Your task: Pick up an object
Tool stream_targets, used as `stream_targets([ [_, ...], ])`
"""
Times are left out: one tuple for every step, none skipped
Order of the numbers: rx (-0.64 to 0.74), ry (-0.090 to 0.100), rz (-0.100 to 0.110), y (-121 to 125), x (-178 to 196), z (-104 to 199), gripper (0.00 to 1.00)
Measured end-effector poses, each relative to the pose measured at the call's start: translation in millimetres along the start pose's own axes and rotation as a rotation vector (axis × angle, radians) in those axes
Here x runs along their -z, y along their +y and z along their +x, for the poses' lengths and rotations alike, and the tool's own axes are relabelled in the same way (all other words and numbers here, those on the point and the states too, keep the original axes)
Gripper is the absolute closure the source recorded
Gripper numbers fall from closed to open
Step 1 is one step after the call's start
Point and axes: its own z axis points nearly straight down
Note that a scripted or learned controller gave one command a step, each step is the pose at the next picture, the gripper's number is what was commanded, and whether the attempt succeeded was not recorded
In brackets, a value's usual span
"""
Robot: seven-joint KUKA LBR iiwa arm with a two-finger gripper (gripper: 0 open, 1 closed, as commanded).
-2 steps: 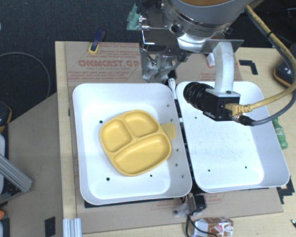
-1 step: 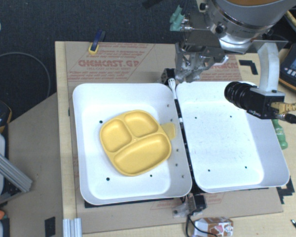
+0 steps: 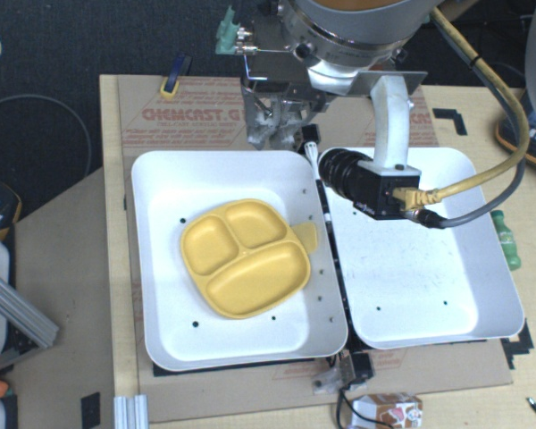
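Cardboard sheet (image 3: 205,110) underneath; blue-yellow clip (image 3: 172,76) at its edge.

You have one yellow plastic divided plate (image 3: 244,257) lying flat, face up, in the left white bin (image 3: 152,239). Its three compartments show, two small ones toward the back, one large toward the front, slightly rotated.

A single fixed camera looks down at a slant on both white bins (image 3: 152,239); the arm (image 3: 366,7) enters top right.
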Motion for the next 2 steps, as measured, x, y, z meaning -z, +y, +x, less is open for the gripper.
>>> stream_targets([
  [-0.013, -0.004, 0.004, 0.1, 0.8, -54.4, 1.0],
  [-0.01, -0.007, 0.013, -0.8, -94.6, -64.9, 1.0],
])
